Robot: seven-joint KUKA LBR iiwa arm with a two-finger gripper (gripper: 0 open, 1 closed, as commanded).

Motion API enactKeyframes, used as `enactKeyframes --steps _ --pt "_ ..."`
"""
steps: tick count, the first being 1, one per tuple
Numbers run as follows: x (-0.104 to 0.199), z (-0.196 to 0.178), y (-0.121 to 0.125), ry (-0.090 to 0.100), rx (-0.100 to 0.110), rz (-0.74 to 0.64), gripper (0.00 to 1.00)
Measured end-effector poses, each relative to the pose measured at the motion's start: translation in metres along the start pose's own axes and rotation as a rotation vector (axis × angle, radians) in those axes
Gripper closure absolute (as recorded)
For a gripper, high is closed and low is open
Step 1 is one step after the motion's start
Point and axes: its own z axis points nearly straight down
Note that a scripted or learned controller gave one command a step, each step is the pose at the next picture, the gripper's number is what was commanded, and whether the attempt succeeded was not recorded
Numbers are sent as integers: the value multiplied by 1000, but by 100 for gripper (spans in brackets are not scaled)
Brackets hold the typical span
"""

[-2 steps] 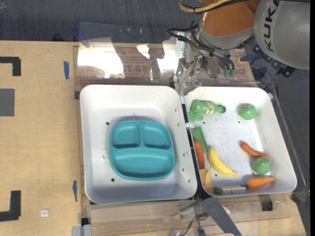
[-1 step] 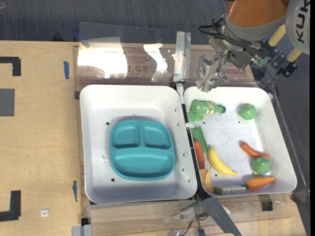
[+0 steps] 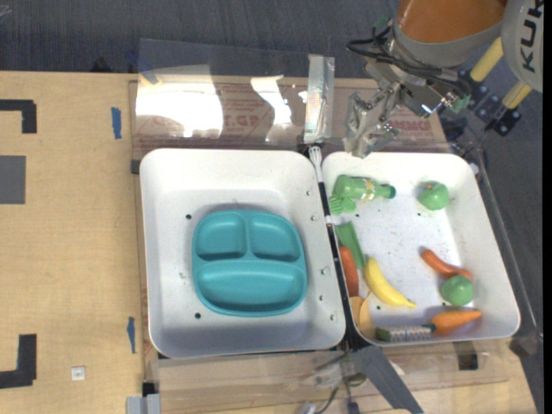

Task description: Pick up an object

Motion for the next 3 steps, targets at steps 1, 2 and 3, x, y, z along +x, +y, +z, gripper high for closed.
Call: enactKeyframes --steps 1,2,3 --pt "67 101 0 13 -8 -203 100" --pt "38 6 -45 1 5 -190 100" --pt "43 -37 -51 2 3 -268 100"
